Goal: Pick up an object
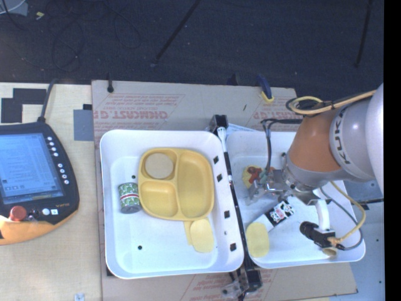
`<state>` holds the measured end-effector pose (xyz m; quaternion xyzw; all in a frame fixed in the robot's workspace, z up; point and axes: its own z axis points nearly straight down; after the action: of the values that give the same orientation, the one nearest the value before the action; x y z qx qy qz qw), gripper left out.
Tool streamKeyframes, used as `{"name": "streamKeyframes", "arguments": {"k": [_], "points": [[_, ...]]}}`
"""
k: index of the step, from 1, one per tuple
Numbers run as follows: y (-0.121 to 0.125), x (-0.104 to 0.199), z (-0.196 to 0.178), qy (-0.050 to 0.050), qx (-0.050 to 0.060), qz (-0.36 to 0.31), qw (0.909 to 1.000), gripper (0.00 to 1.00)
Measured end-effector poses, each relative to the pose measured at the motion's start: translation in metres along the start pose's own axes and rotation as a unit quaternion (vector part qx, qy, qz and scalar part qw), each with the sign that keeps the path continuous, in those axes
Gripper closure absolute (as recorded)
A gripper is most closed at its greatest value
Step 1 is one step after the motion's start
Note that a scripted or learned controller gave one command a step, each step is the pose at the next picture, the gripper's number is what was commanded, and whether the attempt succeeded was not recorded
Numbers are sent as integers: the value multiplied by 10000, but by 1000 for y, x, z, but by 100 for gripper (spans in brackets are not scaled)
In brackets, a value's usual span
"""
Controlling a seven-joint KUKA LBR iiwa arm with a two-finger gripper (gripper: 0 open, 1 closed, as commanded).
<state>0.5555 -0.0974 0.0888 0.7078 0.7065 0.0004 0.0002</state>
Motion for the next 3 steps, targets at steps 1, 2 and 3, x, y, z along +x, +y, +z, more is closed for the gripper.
{"name": "streamKeyframes", "arguments": {"k": [1,2,3], "points": [[71,-16,1,-9,-13,-26,10000,0],[27,18,1,5,21,-15,10000,0],[-31,17,0,3,7,4,10000,0]]}}
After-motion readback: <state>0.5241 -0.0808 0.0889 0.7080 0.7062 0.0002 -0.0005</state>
